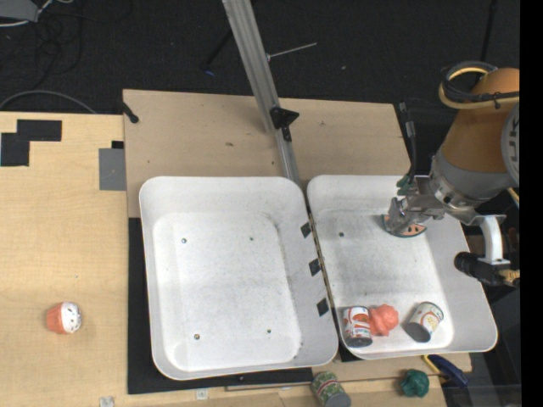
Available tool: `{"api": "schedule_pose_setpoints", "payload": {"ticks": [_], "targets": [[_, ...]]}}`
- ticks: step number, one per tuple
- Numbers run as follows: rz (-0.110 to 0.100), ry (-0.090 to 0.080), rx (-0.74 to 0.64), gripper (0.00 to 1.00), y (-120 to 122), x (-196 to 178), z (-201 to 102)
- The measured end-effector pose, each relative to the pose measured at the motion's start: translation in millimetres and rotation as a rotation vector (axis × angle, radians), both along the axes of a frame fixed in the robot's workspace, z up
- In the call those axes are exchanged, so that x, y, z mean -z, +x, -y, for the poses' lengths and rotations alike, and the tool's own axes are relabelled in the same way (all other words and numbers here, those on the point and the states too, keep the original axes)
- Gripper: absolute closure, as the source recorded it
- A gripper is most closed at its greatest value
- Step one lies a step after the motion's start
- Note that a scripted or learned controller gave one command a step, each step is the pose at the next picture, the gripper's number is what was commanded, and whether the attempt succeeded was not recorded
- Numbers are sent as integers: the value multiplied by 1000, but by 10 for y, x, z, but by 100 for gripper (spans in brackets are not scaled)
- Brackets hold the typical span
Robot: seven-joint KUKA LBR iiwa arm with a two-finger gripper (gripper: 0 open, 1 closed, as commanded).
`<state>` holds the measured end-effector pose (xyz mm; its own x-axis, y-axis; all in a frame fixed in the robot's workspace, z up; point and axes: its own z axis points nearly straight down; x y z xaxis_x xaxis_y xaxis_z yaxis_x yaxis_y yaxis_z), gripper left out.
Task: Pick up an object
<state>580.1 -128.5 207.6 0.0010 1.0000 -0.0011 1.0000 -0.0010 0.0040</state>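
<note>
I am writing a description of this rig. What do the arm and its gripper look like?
The arm is bulky and rounded, with an orange band above a grey wrist section and a yellow cable looped at its top. The gripper is a small grey metal assembly.

The two bins (pixel 222 274) are showing matt, faintly speckled white plastic. The bench (pixel 51 227) around them is looking like pale, smooth wood grain, with a plainer brown board (pixel 204 134) toward twelve o'clock. A ribbed metal rail (pixel 254 58) is catching a dull sheen. The arm's orange band (pixel 479 138) is gleaming like glossy plastic, and the cans (pixel 424 320) at five o'clock are shining.
</note>
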Motion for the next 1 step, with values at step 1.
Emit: {"api": "schedule_pose_setpoints", "payload": {"ticks": [1], "targets": [[0,0,-2,100,109,-540,-9]]}}
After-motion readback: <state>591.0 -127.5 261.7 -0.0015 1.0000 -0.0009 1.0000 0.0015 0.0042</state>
